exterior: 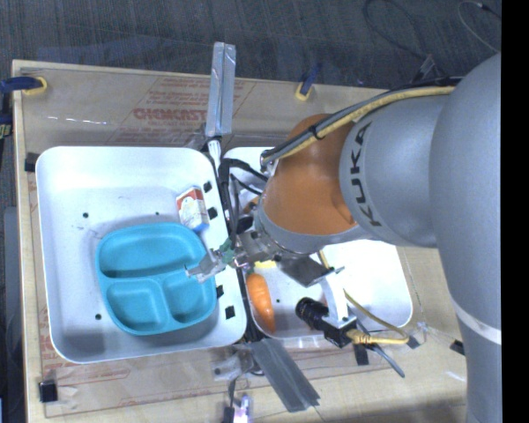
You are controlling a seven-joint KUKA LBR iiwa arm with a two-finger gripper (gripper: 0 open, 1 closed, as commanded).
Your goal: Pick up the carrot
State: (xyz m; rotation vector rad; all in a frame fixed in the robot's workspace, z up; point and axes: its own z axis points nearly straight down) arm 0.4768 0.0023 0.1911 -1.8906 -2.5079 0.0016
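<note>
Carrot (261, 297) lies free in right bin (397, 311) by the divider, w/ gripper (213, 265) hanging just left of it over the blue tray (150, 289) in left bin (70, 236), so prob. off-target; can't tell its state.

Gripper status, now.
Gripper: over the blue tray's right rim; open or shut cannot be told. Carrot lies apart in the right bin.
</note>
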